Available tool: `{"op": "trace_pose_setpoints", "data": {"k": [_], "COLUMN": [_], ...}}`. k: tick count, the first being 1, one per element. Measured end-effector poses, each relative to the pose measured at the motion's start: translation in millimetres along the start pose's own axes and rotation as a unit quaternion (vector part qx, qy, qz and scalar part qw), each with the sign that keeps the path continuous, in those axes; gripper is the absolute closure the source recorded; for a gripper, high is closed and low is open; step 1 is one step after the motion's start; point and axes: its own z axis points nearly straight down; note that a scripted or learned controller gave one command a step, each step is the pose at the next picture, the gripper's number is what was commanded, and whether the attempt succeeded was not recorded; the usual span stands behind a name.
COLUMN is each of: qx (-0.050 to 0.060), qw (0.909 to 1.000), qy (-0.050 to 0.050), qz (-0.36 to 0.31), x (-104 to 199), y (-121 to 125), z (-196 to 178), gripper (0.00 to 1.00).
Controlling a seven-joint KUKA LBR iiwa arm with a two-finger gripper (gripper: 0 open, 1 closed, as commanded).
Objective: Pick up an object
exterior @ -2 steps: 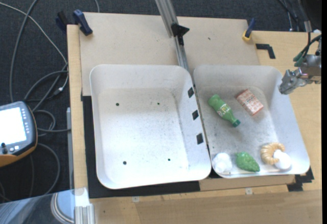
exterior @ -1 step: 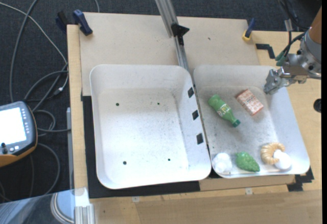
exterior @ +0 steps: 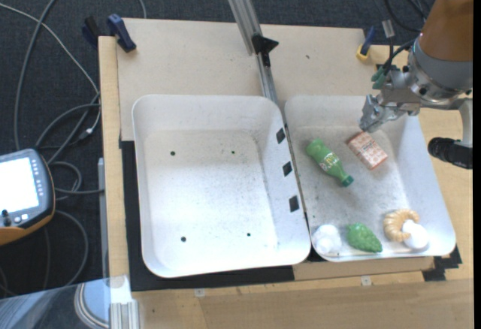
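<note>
— Where's the pincer (exterior: 370,122) right now?

— Over the right bin (exterior: 421,170), near its upper edge, hanging off the grey and orange arm (exterior: 443,42). From here I can't tell how it is set, and I see nothing held in it.

— What's closest to it?

— The small pink box (exterior: 367,150). It lies flat on the bin floor just below the pincer, slightly tilted, apart from the tips as far as I can judge.

— Easy to take?

— I'd guess so. It looks like light card, stiff enough to squeeze across its short sides, though a hard pinch might dent it.

— And the rest?

— A green bottle (exterior: 329,162) lies on its side just left of the box; smooth and round, so I'd expect it to roll or slip. Along the near edge sit a white ball (exterior: 326,239), a green lump (exterior: 364,238) and a tan and white piece (exterior: 404,227), well apart from the pincer.

— The left bin (exterior: 150,170)?

— It sits beside it on the tabletop (exterior: 188,57).
</note>
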Motion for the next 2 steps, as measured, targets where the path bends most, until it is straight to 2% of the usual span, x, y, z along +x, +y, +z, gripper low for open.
{"op": "trace_pose_setpoints", "data": {"k": [2], "qx": [0.001], "qw": [1.0], "qy": [0.0], "qz": [0.001], "x": [96], "y": [5], "z": [5], "gripper": [1.0]}}
